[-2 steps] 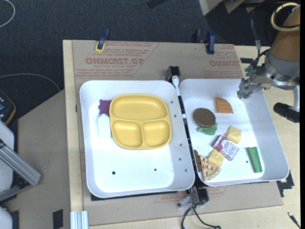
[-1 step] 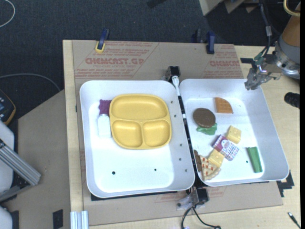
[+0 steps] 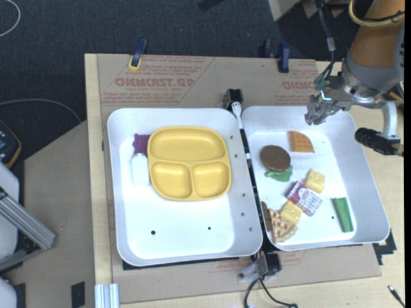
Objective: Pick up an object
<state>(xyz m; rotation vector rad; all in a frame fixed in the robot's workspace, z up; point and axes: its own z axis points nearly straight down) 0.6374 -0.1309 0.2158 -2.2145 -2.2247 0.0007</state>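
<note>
We look down at a slant on a bench carrying two shallow white plastic bins side by side. The left bin (image 3: 128,236) holds a yellow three-compartment plastic tray (image 3: 189,162), with a small purple item (image 3: 140,143) and a white block (image 3: 139,169) just beside its left edge.

The right bin (image 3: 366,172) holds the loose toy foods. A brown round burger patty (image 3: 275,157) rests on a green leaf piece (image 3: 280,173) near the bin's centre left. An orange waffle-like square (image 3: 300,142) lies just above and to the right of it. Lower down we see a pale yellow cheese-like block (image 3: 314,181), a pink and white wrapped packet (image 3: 304,199), a pizza-like wedge (image 3: 281,222) at the lower left corner, and a green stick (image 3: 343,213) at the lower right.

The grey arm with its orange band (image 3: 379,24) reaches in from the upper right. Its gripper (image 3: 318,113) hangs over the upper edge of the right bin, above and apart from the waffle square. We cannot tell how its jaws stand, and nothing is visibly held.
</note>
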